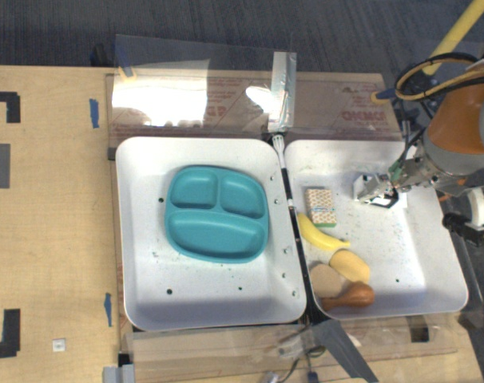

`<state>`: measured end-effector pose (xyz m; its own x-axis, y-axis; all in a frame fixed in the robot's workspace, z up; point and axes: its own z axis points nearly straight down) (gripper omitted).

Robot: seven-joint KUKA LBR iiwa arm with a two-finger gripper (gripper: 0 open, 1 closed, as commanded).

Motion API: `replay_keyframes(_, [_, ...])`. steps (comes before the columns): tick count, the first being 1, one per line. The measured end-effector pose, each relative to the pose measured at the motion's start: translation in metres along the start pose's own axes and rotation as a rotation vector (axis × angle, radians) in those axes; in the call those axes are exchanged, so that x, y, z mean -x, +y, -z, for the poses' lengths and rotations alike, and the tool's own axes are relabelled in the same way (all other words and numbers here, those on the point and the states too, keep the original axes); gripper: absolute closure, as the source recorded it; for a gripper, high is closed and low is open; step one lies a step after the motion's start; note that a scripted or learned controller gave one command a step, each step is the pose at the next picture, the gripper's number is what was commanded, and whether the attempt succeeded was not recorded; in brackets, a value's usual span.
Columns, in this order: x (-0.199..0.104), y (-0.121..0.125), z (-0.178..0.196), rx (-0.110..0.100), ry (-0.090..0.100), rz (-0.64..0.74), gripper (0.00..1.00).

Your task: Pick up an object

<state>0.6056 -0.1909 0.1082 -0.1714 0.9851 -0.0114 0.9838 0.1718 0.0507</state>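
The gripper (pixel 378 190) hangs low over the bare back floor of the right bin (pixel 434 290); I cannot tell how it is set. Its likeliest target, the banana (pixel 318 234), lies just beside it toward the divider: light, curved, probably smooth plastic, best pinched across its middle. A patterned sponge block (pixel 320 206) touches it; yellow, tan and brown toy foods (pixel 344 282) crowd the front corner. The teal divided plate (pixel 218 214) sits apart in the left bin.

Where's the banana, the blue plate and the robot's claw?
banana (pixel 320 236): camera view, middle of its yellow curve.
blue plate (pixel 218 214): camera view, its big lower compartment.
gripper (pixel 376 190): camera view, midway between its fingertips.
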Motion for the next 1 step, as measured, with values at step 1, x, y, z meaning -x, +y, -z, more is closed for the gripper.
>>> replay_keyframes(1, [-0.0121, -0.0243, -0.0212, -0.048, 0.009, -0.078, 0.0])
